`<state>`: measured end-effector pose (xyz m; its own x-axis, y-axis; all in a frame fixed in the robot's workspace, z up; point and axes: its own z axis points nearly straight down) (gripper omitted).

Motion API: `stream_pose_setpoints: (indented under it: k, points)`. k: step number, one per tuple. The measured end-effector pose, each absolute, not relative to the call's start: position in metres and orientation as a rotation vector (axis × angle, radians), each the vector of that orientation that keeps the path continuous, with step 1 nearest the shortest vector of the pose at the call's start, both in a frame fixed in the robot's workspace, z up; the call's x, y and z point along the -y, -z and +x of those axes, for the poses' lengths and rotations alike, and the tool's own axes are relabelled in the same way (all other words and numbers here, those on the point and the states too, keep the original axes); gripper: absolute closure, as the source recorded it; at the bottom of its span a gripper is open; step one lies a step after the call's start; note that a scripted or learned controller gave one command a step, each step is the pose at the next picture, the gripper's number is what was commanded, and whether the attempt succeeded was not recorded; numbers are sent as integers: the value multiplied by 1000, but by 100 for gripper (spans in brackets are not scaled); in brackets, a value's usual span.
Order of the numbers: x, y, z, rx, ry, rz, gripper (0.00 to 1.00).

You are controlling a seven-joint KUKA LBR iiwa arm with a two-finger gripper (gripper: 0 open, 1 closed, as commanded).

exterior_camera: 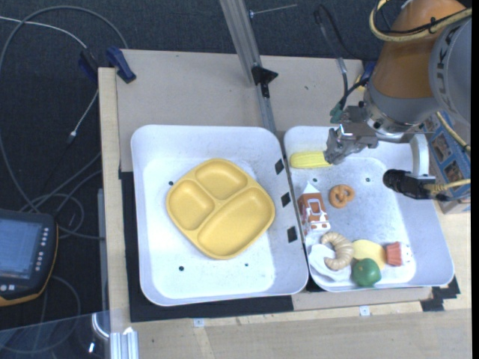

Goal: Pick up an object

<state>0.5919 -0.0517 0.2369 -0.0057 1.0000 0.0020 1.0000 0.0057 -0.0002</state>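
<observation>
A: Where does the gripper (338, 145) sit against the nearest thing?

B: Low over the far-left part of the right bin (419, 223). The yellow corn cob (308, 159) lies just to its left, touching or nearly so, with its long axis running across the bin, left to right.

A: Is it held?

B: I judge not; the corn lies beside the tip, not between anything. Whether the gripper is apart or together I cannot tell, it is too dark and small.

A: Room to move?

B: Tight. The corn lies close to the bin's left wall and far rim. The pretzel (341, 195) and the small carton (313, 209) lie nearer the camera, apart from it. The yellow plate (220, 208) fills the left bin (150, 275)
</observation>
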Motion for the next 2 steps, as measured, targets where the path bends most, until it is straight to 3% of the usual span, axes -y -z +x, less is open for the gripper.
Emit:
stream_pose_setpoints:
  k: [2]
  points:
    - [-50,-223,609,2228,4,-2215,100]
